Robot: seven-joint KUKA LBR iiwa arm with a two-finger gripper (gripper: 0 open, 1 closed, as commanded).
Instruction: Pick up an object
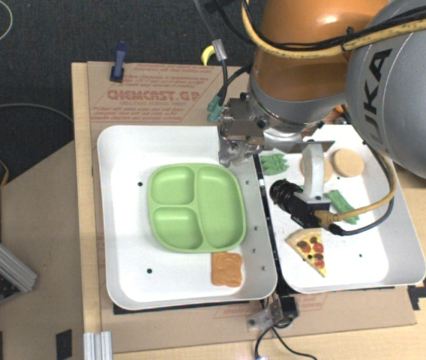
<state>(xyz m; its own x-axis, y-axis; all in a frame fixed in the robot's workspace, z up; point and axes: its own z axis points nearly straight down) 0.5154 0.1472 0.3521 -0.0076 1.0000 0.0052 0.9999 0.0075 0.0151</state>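
My gripper hangs low over the far right corner of the left bin, just beyond the far right corner of a green divided plate. The grey and orange arm covers most of it from above. A small orange-brown toy food piece lies in the left bin, close to the plate's near right corner. In the right bin lie a pizza slice, a leafy green piece, a round tan piece and a small green block.
The two bins meet along a raised rim right beside the gripper. Cardboard lies under the bins, and a blue clip sits at its far left edge. The arm's bulk overhangs the far part of the right bin.
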